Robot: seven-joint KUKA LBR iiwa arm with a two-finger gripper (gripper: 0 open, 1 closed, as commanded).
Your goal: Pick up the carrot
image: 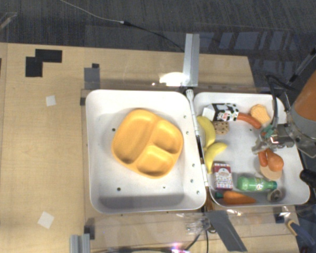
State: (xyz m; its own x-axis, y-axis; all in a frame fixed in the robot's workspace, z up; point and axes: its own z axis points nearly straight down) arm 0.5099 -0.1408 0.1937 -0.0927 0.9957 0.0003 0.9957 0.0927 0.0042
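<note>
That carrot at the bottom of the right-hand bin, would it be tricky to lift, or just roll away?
The carrot looks like a smooth, glossy toy, so it is probably stiff, light and a bit slippery. Its tapered round shape suggests it could roll or squirt out of a pinch. It lies along the right bin's front wall beside the green bottle, so there may be little room for fingers.

Colours in the two white bins

The left bin (94,157) is white and holds a yellow-orange plate (147,141). In the right bin (300,194) are yellow bananas (210,138), an orange carrot (238,197), a green bottle (257,184), a red box (222,174) and a black-and-white spotted box (223,111).
</note>
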